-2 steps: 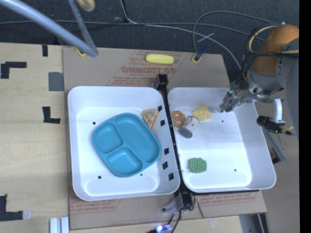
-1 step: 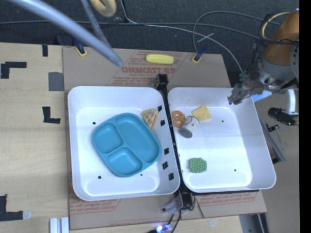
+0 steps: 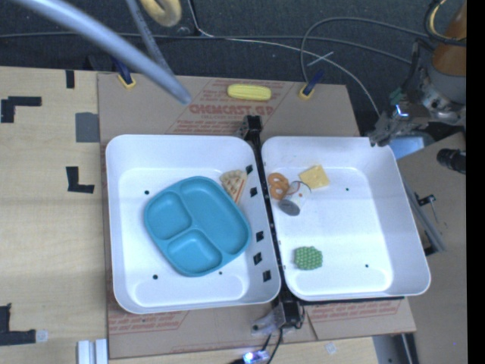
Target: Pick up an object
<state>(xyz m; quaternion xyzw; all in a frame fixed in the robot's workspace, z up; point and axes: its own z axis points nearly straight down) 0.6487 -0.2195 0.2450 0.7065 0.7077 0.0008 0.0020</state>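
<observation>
Wooden bench (image 3: 45, 226), pale, with black tape marks along its left side; dark carpeted floor (image 3: 303, 6) beyond the far edge, thin cables looping across it. A brown cardboard sheet (image 3: 220, 108) with red print lies on the bench under two shallow white bins set side by side, touching at a black clip seam. Left bin (image 3: 125, 279): a blue divided plate (image 3: 197, 224) with three compartments takes up its middle, tilted diagonally; a tan wedge-shaped piece (image 3: 234, 181) sits just beside the plate's far right edge, near the bin's right wall. Right bin (image 3: 402, 271): a yellow cheese-like block (image 3: 314, 177) near the far edge, a small orange pretzel-shaped ring (image 3: 278, 183) beside it toward the left wall, a grey lump (image 3: 291, 208) touching just below the ring, and a green knobbly ball (image 3: 308, 258) toward the near edge. A yellow oblong toy (image 3: 248, 92) rests on the cardboard beyond both bins. Arm's gripper (image 3: 390, 123) hangs over the right bin's far right corner; whether its fingers are spread or closed is not clear.
</observation>
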